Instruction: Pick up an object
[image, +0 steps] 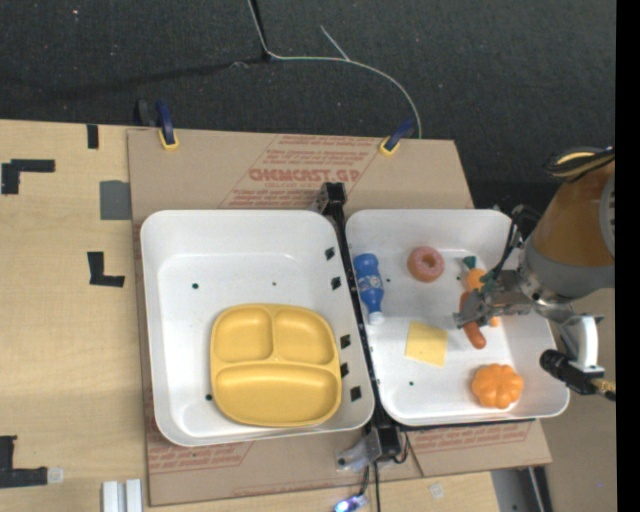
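Two bins | we take the right bin (392, 228) as landmark | gripper (480, 308) low at its right wall, arm entering over that wall | small orange-red piece (477, 335) touching below the jaws, long axis slanting toward bin's front | jaws' state: cannot tell.

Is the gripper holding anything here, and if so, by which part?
Cannot be told. The gripper sits low over the carrot in the right bin, but any grip is hidden.
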